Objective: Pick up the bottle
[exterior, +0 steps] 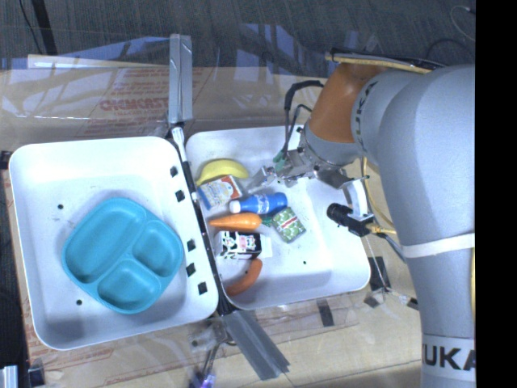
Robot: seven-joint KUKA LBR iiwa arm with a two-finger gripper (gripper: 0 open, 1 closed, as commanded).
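Gripper: the two-finger gripper [277, 170] hangs low over the far part of the right-hand shallow white bin [349, 275]; whether it is released or clenched cannot be told from this slant, and nothing is seen caught in it.
Nearest item: an orange sausage-shaped toy [245, 276] lies by the right bin's near wall.
Next back: a small black-and-white printed carton [240, 245]; its print is too small to read.
Then: an orange carrot-like stick [236, 222], touching the bottle's near side.
Bottle: the blue plastic bottle with a white cap [260, 204] lies on its side mid-bin, just beside the gripper and on its near side.
Beside it: a green-and-white packet [288, 224], lettering illegible.
Farther: a white pouch with a red label [218, 191], then a yellow curved toy [223, 169].
Left bin: the left shallow white bin [32, 208] bears a blue three-compartment tray [121, 253].
Progress: in my judgement the approach is made; grasp and lift remain, as the bottle rests in the bin.
Writing: "KUKA" on the grey arm [436, 168], partly cut off; red print on the bench [97, 95] is unreadable.
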